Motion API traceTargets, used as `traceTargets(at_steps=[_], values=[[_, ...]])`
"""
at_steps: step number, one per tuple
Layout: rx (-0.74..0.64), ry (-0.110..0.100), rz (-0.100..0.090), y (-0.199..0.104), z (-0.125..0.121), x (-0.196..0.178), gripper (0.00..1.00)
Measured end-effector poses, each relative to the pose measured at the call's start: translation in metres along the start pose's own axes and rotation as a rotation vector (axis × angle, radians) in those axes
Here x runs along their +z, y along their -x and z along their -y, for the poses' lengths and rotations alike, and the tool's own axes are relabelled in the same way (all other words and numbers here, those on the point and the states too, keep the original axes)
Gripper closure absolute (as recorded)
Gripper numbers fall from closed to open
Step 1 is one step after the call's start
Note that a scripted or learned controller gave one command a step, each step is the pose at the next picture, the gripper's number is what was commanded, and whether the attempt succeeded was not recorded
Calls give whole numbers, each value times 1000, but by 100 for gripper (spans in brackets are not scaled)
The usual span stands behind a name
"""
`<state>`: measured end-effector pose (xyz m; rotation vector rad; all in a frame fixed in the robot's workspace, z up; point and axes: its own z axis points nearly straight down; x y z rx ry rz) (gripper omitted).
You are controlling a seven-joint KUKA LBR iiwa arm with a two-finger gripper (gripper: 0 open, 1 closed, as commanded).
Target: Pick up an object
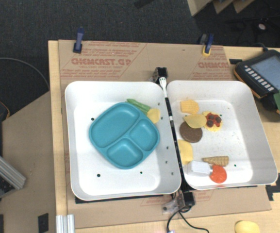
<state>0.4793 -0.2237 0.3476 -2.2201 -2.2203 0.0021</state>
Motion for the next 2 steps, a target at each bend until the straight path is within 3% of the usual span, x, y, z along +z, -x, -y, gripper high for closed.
traceTargets(at_steps=[1,2], values=[[0,-1,-1,0,0,31,100],[-1,11,5,1,-1,-33,100]])
